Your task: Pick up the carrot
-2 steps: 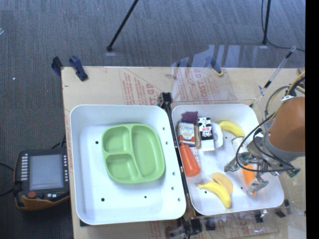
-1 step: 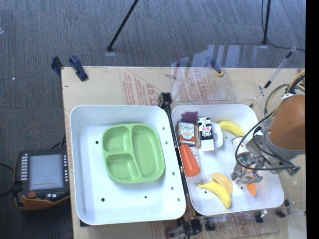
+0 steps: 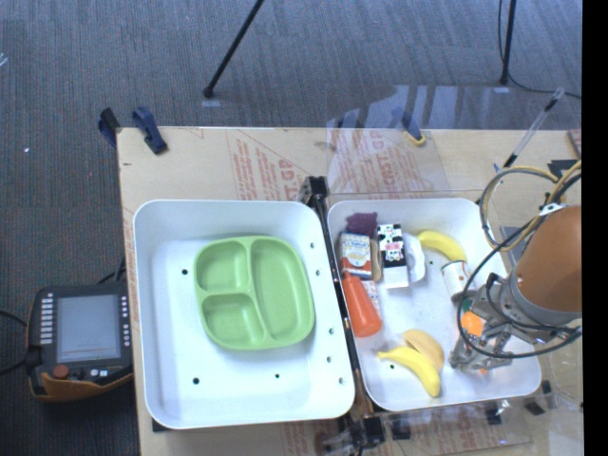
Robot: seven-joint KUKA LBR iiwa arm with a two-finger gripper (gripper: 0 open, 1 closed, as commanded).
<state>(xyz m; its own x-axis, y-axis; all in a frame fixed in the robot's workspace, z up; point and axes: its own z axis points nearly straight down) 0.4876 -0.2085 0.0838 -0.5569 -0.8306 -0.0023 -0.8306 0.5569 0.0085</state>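
Carrot (image 3: 361,307) is lying along right bin's (image 3: 432,402) left wall; looking stiff, light, smooth; I'm favouring its thick middle; my gripper (image 3: 472,354) — grip state unclear.

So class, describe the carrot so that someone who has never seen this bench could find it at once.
Start at the right-hand white bin, the one crowded with food. Follow its left wall, the side next to the bin holding the green plate, to about halfway down. The carrot lies there lengthwise below a small carton: a plain orange stick, unlike the curved yellow bananas nearby.
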